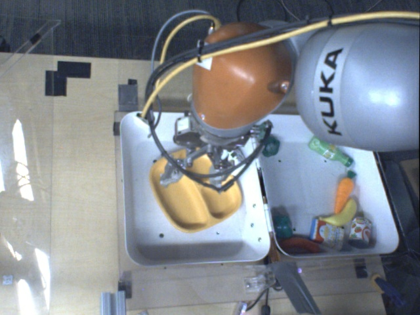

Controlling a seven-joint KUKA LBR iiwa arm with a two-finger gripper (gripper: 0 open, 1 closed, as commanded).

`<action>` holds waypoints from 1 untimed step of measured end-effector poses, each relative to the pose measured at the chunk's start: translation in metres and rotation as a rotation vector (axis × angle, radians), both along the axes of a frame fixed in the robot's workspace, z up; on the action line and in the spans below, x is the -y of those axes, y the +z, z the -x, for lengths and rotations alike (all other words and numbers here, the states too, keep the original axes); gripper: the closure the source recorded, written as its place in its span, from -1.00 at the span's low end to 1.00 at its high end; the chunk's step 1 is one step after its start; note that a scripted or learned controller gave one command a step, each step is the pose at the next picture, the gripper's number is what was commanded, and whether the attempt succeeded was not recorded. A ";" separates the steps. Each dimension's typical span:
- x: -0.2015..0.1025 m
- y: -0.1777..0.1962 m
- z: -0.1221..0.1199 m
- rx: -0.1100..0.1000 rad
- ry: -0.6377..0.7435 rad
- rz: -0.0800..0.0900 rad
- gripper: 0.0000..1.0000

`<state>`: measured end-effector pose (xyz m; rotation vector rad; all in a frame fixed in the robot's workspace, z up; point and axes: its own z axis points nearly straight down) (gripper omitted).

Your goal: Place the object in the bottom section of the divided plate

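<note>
Hanging low over the yellow divided plate [193, 202] in the left bin [131, 195], the claw [209, 157] is tangled in cables, so its grip can't be judged. Nothing visibly rests in the plate's sections. Toy foods, a carrot [343, 193] among them, wait in the right bin [387, 241], so placing looks undone.

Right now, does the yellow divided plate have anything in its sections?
Cannot tell fully: the visible lower sections of the divided plate look bare, but the gripper covers its upper part.
</note>
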<state>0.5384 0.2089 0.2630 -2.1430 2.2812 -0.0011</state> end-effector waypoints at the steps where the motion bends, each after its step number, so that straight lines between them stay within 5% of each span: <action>1: 0.007 0.090 0.001 0.001 -0.064 0.000 -1.00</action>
